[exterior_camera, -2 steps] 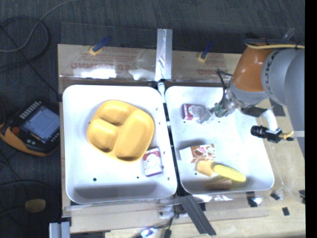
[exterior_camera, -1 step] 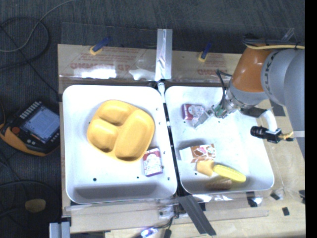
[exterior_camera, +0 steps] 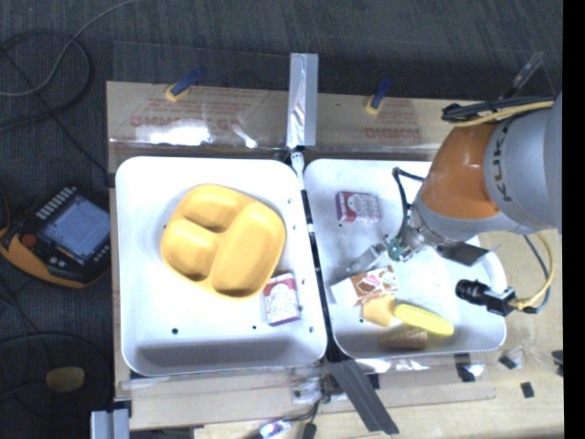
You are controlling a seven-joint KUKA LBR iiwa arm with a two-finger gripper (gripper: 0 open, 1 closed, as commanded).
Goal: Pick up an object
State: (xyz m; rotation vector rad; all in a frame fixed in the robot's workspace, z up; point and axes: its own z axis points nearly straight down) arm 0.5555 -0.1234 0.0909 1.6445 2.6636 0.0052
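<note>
Just below the claw [exterior_camera: 395,248], and a touch toward the arm's far side, sits the little snack packet [exterior_camera: 375,283] in the right bin [exterior_camera: 320,245], and that's really the whole story for the next move. It's close enough that I can't say if the tips are grazing the top edge or hanging just above it. Can't tell how the claw is set either, the wrist blocks most of it from this angle, so nothing I'd call a grip.

Further down past the packet there's a banana [exterior_camera: 422,318], with its long axis running sideways, roughly square to the line from claw to packet. Next to it is a brown lump [exterior_camera: 402,339] against the bin wall. Up and away from the claw on the other side is a small carton [exterior_camera: 356,207], well apart.

My guess is the packet is the pick, since it needs barely any travel, mostly a short drop. It lies flat though, so the tips could skate over it.
</note>
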